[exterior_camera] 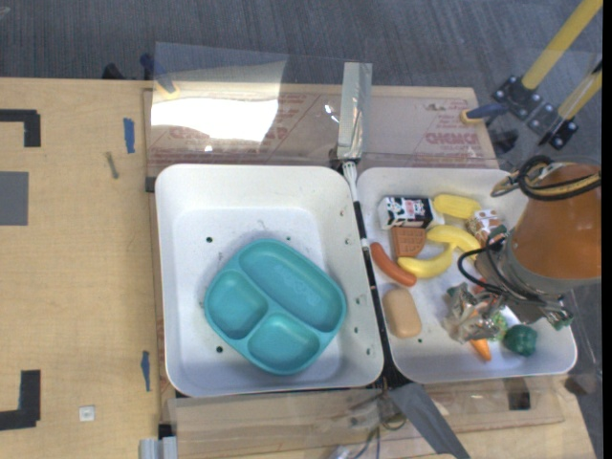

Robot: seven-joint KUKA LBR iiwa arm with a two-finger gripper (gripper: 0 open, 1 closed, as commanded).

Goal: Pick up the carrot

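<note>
The pincer [475, 316] hangs low over the right bin [555, 363], at the end of the arm [564, 237] that enters from the right with its glossy orange band uppermost. The metal and cabling of the wrist cover the tips, so it cannot be told whether the pincer is apart or together, nor whether anything sits in it.

The carrot [481, 350] lies on the floor of the right bin near the front wall, just below the pincer. It shows as a short orange stub, partly overlapped by the gripper hardware. Immediately to its right rests a dark green rounded item [521, 340].

Further contents of the right bin:
- a curved yellow banana [442, 254], smooth-skinned, near the bin centre;
- a red-orange sausage [391, 263], cylindrical, along the left wall;
- a tan oval bread roll [403, 313], matte, below the sausage;
- a black-and-white patterned carton [406, 209] at the back;
- a second yellow piece [455, 206] to the carton's right.

The left bin [182, 256], a shallow white moulded tray with rounded corners, holds a teal plate [275, 304] with three compartments, set at a tilt to the bin walls.
</note>
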